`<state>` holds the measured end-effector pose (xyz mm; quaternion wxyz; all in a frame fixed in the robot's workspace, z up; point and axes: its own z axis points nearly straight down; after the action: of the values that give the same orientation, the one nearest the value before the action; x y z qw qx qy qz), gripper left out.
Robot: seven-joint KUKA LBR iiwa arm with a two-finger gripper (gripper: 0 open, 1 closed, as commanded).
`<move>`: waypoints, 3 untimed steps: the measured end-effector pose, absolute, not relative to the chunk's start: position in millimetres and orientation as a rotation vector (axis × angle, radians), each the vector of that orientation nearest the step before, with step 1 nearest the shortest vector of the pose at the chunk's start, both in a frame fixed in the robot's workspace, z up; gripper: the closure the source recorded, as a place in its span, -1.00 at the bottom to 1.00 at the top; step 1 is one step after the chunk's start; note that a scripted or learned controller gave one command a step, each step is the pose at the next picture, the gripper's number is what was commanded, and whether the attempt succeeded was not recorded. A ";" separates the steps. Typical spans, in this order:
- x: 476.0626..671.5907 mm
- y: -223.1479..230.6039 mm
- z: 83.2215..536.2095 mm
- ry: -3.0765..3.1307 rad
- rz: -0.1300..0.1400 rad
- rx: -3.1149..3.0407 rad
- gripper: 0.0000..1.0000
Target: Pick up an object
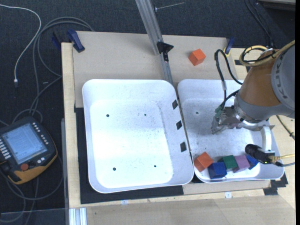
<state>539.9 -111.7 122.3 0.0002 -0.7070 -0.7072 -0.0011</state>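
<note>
Blocks (225, 165) huddle along the right bin's (201, 90) near wall; the gripper (218, 126) hovers above, jaw state indiscernible.

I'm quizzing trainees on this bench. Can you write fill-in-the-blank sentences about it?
1. The small blocks cluster at the near edge of the ____ white bin.
2. The block between the blue cube and the purple block is ____.
3. One orange cube lies ____ the bins, on the wooden bench.

Missing: right; green; outside
</note>
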 end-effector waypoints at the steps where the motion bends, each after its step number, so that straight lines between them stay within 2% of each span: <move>1: 620.1 -107.4 296.0 -2.233 -0.012 -2.226 1.00; 2: 605.1 -48.0 264.5 -2.224 0.002 -2.210 1.00; 3: 600.4 0.7 252.0 -2.224 0.002 -2.211 1.00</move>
<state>600.4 0.7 252.0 0.0026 -0.7049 -0.7093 0.0007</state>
